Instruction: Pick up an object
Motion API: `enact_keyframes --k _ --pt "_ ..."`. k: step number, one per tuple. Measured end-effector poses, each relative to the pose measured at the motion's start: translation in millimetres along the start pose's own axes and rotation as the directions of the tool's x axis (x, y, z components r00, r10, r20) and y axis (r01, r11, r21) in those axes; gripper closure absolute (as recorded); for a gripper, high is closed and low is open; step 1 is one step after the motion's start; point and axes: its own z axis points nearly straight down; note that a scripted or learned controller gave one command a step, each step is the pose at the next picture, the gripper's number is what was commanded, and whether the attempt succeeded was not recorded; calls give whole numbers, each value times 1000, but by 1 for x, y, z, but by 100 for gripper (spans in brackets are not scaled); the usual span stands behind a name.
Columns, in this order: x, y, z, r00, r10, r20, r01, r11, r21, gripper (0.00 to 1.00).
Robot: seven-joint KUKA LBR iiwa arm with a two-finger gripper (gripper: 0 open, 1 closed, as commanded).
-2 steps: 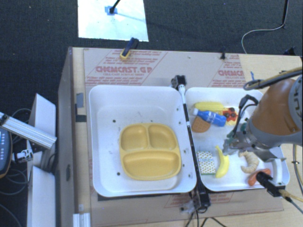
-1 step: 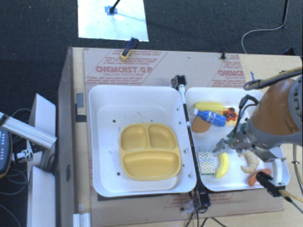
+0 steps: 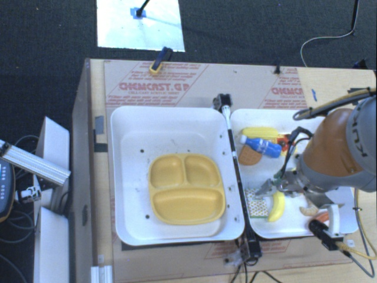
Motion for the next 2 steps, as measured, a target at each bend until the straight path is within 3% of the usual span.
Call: enact_keyframes --k 1,2 --pt "-1 1 -10 1000 0 3 0 1000 -5 100" --pt "70 52 -101 1000 -2 2 2 1000 4 100"
